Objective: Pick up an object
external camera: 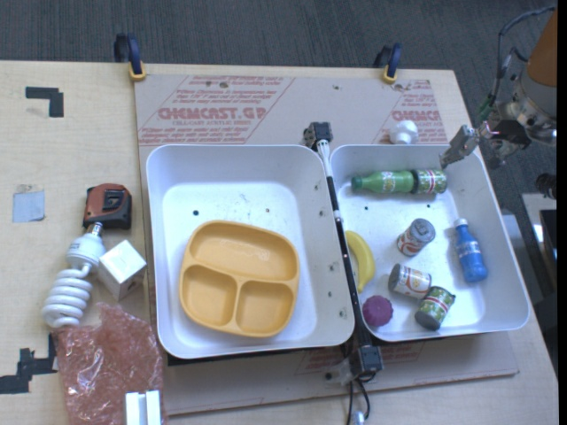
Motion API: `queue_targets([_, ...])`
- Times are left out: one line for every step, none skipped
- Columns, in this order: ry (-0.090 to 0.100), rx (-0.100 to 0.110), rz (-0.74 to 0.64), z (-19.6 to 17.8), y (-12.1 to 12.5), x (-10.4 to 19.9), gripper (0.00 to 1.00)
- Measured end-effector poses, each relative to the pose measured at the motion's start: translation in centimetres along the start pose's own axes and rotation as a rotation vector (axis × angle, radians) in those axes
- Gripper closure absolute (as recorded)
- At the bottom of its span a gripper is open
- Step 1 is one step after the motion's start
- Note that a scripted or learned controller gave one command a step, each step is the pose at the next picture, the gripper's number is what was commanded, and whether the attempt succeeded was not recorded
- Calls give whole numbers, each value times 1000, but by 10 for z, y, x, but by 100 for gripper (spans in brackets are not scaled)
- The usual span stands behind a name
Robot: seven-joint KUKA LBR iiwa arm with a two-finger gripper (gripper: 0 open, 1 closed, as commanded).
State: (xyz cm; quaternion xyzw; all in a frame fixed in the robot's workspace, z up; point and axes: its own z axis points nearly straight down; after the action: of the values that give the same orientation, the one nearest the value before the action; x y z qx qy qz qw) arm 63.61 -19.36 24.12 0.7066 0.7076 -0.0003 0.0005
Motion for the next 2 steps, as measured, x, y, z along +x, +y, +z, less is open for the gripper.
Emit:
queue_targets([2,0,-1,115,23,-28,0])
queue_targets([3,17,-3,151,19,-7,0])
